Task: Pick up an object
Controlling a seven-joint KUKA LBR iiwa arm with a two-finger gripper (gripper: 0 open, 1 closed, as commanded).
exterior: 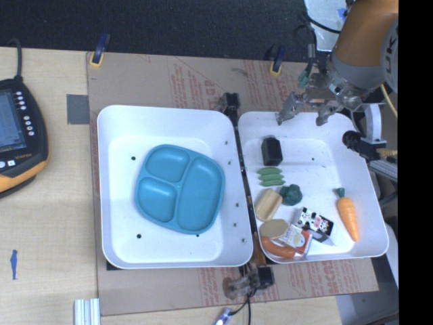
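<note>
My gripper [302, 116] hangs over the far edge of the right bin [318, 156], its two fingers spread apart with nothing between them. Below it in that bin lie a black block [271, 150], a green pea pod [270, 177], a dark green broccoli piece [291, 194], a tan bread piece [268, 204], a carrot [347, 214], a small printed packet [312, 222] and a round orange-rimmed item [277, 239]. The black block is the nearest thing to the fingers, a short way toward the camera and to the left.
The left bin [122, 147] holds a blue divided plate [180, 188]. A teach pendant [17, 131] lies on the bench at far left. Clamps [100, 49] pin the cardboard mat at the back. The arm's orange band [369, 19] rises at upper right.
</note>
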